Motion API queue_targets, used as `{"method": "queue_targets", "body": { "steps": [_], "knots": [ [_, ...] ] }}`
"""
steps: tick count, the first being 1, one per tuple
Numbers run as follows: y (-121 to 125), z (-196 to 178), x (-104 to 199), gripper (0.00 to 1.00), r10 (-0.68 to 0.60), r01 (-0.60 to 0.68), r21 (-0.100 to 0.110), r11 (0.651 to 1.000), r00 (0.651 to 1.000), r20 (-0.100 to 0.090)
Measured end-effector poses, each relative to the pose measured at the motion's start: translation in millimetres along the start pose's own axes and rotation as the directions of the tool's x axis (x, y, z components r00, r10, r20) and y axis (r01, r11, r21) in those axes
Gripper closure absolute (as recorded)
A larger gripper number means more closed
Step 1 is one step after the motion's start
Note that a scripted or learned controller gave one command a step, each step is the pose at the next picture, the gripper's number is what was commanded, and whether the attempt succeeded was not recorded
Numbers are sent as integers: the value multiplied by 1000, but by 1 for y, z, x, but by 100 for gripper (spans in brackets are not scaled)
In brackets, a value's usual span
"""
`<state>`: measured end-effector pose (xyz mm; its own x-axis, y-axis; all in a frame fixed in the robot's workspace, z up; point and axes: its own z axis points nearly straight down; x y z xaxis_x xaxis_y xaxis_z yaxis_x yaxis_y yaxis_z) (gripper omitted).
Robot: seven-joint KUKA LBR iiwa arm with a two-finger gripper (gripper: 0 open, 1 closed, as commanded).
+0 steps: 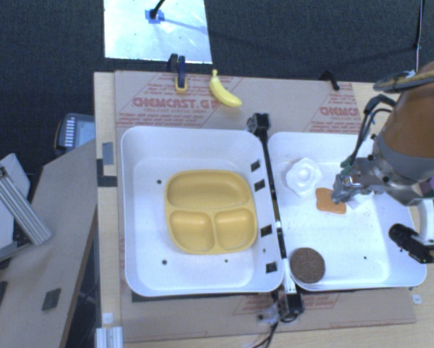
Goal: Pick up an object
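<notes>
A: Where is the arm?

B: It comes in from the right edge of the frame, and the gripper point(343, 191) sits low over the right bin point(369, 267), at that bin's middle right.

A: What lies under it?

B: An orange flat piece point(329, 201), maybe a toy slice of toast. The gripper's tip is touching or just above its right end.

A: Is it holding the piece?

B: I cannot tell. The fingers are a dark blur from this angle, so how far apart they stand is not clear, and nothing shows plainly between them.

A: What else is in that bin?

B: A white crumpled-looking object point(301, 175) just to the upper left of the orange piece, and a brown round disc point(308, 264) at the bin's lower left corner, well apart from both.

A: And the left bin point(140, 216)?

B: It holds a yellow divided tray point(208, 210) with three compartments, lying flat near the centre.

A: Anything outside the bins?

B: A yellow banana point(224, 93) on the cardboard point(289, 100) above the left bin, toward the upper middle of the frame.
</notes>
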<state>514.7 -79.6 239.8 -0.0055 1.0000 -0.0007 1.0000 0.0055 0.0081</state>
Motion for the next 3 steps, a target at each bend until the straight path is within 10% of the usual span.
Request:
{"method": "queue_targets", "body": {
  "steps": [1,3],
  "knots": [
    [2,-46,0,100,1,-1,1,1000,1000,0],
    [70,-21,91,100,-4,4,6,1000,1000,-1]
  ]
}}
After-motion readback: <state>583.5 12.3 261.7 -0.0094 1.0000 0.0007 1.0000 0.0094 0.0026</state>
